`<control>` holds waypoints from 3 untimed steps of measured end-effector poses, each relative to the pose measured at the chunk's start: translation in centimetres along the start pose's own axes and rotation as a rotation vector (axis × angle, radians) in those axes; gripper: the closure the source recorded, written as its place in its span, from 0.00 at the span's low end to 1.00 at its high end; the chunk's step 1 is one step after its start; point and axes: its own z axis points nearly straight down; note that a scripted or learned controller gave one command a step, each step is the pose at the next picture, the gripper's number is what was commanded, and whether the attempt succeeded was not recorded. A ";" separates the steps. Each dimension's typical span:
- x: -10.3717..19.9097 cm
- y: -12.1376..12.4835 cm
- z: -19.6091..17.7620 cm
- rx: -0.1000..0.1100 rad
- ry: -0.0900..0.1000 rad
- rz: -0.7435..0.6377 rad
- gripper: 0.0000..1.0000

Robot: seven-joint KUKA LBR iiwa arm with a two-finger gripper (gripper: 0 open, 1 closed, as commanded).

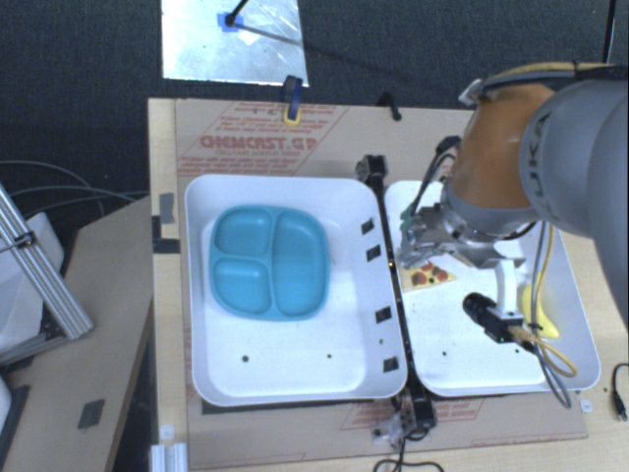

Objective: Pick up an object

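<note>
A small pizza-slice toy (429,277) with red and yellow topping lies in the right bin (462,372), near its left wall. My gripper (417,241) hangs just above and to the left of the slice, at the bin's upper left; the arm's wrist covers much of it. Nothing shows between the fingers. A yellow elongated thing (540,305) lies toward the right side of the same bin, partly behind the arm's gear.
The left bin (295,372) holds a blue divided plate (269,262) in its upper half. A black divider with clips (385,264) runs between the two bins. The grey and orange arm (531,146) covers the right bin's upper right part.
</note>
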 end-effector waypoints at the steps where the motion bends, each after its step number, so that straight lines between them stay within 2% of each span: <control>1: 9.4 -1.1 -4.4 0.001 0.002 -0.002 1.00; 2: 7.4 -1.6 -16.0 -0.008 -0.001 0.009 1.00; 3: 12.2 -3.2 -20.1 0.000 -0.001 0.004 1.00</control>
